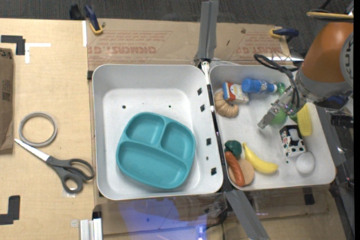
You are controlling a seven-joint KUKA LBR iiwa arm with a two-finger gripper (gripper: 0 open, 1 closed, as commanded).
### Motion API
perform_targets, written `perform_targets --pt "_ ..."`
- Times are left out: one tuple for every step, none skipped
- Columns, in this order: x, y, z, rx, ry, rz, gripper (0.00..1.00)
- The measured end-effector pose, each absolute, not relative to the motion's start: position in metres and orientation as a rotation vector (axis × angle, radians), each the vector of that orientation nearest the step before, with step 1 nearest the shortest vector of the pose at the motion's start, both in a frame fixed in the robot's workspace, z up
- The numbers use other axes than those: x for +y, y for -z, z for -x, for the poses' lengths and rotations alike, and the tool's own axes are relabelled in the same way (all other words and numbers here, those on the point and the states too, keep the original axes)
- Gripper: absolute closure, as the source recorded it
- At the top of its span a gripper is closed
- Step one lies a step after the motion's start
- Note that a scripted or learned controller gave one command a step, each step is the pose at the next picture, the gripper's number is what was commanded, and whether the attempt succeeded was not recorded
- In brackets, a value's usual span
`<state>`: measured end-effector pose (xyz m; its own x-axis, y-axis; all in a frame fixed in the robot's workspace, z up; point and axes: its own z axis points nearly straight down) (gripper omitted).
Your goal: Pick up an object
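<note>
Jaws [272, 116] low in the right bin [323, 177], near something green [279, 115]; open or closed, cannot tell. Corn [304, 120] just beside, bottle [257, 86] above, banana [259, 159] below. Risk: glancing off crowded neighbours, closing on nothing.

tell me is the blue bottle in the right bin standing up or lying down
Lying down. The blue bottle rests on its side on the floor of the right bin, near the back wall, its length running left to right.
</note>
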<state>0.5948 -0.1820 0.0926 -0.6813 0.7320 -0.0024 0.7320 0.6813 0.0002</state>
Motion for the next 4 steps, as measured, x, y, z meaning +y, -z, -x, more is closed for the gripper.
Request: perform_targets --pt "-0.206 -0.089 -0.651 2.846 0.007 -1.384 0.0" --pt "-0.153 -0.093 -0.614 2.718 0.0 -1.573 0.0" --pt "-0.122 -0.09 -0.65 2.655 0.031 -1.734 0.0" --pt "-0.123 -0.097 -0.649 2.662 0.04 -1.732 1.0"
